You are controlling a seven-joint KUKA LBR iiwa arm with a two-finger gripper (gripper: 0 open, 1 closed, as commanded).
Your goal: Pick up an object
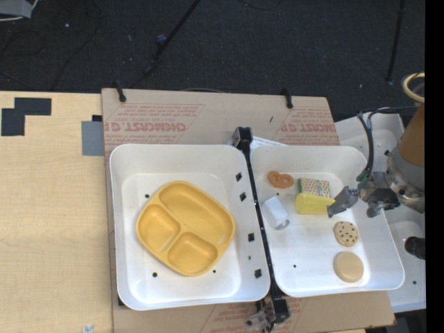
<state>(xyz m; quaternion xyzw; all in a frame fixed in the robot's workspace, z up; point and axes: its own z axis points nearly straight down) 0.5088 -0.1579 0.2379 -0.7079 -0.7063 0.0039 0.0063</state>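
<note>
The right bin [388, 255] holds several small objects. An orange pretzel [280, 180] lies near the back, with a speckled green-and-yellow block [315, 186] to its right. A yellow block [313, 204] sits just in front of that, and a white cup [275, 212] lies on its side by the divider. A chocolate-chip cookie [345, 234] and a tan round bun [348, 266] rest toward the front right. My gripper [359, 205] hovers over the bin's right side, just above the cookie and right of the yellow block. It is open, with nothing between its fingers.
The left bin [128, 172] carries a yellow divided plate [184, 226]. A black divider [253, 220] runs between the bins. Cardboard [173, 120] lies under both, with a wooden bench [48, 207] to the left. The arm's cables [371, 134] stand at the right.
</note>
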